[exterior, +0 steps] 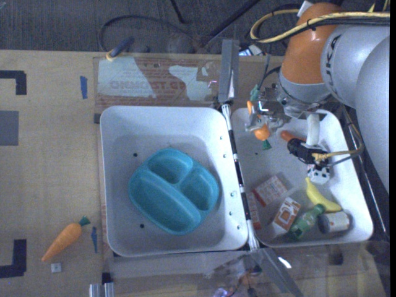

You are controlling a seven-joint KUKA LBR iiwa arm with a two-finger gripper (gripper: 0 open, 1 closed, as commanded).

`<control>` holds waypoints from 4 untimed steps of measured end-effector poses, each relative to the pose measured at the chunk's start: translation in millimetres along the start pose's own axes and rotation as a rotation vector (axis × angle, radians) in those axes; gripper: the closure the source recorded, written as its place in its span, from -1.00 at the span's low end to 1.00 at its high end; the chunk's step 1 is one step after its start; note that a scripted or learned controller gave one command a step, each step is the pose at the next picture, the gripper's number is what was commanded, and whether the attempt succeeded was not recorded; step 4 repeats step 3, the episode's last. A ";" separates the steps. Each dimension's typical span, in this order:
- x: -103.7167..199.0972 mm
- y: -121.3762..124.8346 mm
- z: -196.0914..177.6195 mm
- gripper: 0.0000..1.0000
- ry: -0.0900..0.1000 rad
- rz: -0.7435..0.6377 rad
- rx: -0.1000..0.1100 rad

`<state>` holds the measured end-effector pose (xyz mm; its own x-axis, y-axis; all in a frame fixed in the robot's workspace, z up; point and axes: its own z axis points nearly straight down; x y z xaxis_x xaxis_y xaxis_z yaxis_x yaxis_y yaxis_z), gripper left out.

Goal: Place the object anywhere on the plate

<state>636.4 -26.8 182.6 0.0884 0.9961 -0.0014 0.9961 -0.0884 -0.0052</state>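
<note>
One small orange toy carrot point(262, 132) with a green tip sits at the gripper point(258, 124), low over the right bin point(354, 166) near its upper left corner; whether the fingers are spread or pinching it cannot be told from here. The blue divided plate point(174, 190) lies in the middle of the left bin point(117, 135), well apart from the carrot. The grey arm point(346, 48) with its orange band reaches in over the right bin's upper edge. Along that bin's lower edge lie a banana point(320, 195), a green bottle point(305, 221), a small can point(334, 221) and two little cartons point(272, 190). A larger carrot point(62, 241) rests on the bench point(43, 166) outside the left bin's lower left corner.
</note>
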 end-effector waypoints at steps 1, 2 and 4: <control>49.5 -56.2 0.4 1.00 0.001 -0.111 0.002; 123.3 -80.1 -18.8 1.00 0.000 -0.299 -0.001; 122.5 -79.9 -18.8 -1.00 0.000 -0.298 -0.001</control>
